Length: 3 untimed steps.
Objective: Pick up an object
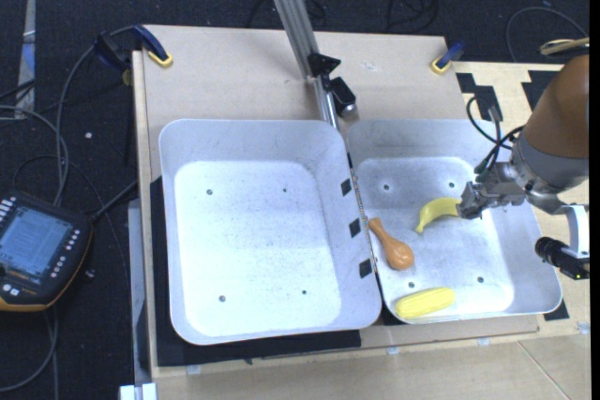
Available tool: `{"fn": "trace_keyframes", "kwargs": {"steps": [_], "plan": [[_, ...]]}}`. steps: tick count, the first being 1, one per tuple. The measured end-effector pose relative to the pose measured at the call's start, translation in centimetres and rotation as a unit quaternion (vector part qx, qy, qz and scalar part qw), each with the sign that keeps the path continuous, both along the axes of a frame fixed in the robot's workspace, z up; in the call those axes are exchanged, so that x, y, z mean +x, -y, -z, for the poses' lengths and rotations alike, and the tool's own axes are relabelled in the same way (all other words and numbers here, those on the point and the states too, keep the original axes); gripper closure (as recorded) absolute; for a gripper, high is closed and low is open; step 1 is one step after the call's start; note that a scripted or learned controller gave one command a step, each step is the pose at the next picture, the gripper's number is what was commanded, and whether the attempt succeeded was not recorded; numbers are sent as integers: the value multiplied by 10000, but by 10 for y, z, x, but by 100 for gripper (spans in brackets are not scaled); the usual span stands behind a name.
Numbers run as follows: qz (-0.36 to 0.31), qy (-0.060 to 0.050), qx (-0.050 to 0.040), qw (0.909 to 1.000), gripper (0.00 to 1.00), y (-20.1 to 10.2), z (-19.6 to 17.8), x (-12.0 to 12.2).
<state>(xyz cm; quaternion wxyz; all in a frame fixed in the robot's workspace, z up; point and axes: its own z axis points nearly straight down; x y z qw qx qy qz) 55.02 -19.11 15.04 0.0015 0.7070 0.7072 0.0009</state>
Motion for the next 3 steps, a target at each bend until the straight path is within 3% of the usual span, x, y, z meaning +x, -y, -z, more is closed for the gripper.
{"fn": "trace_keyframes", "kwargs": {"steps": [2,3], "plan": [[-1,3,-1,10000,100,2,-105,6],[-22,-16,11,10000,100,-59,-101,12]]}}
